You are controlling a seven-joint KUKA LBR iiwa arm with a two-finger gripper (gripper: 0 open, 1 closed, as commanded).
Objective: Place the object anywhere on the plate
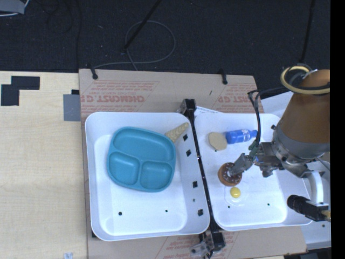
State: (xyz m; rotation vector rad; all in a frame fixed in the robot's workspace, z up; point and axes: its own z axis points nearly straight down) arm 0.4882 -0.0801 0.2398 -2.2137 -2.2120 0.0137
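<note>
- Overhead, 2 shallow white bins sit side by side on the tabletop (38, 161): the left bin (99, 220) and the right bin (269, 215), divided by a black strip.
- A blue plate (141, 159) with 3 compartments lies in the left bin, toward its upper middle.
- A tan cone-like piece (178, 131) lies at the plate's upper right edge, pointing toward the divider.
- The arm (304, 117) reaches in from the right, and its pincer (234, 170) is low over the middle of the right bin.
- The pincer sits directly over a small round brown object (225, 175); whether the fingers are spread or closed on it cannot be told from this angle.
- Just below the brown object lies a small yellow piece on a white base (235, 192), apart from the pincer.
- A beige, rounded object (218, 141) rests in the upper part of the right bin, with a blue bottle-like object (240, 136) lying on its side just beside it to the right.
- Both of these lie well apart from the plate.
</note>
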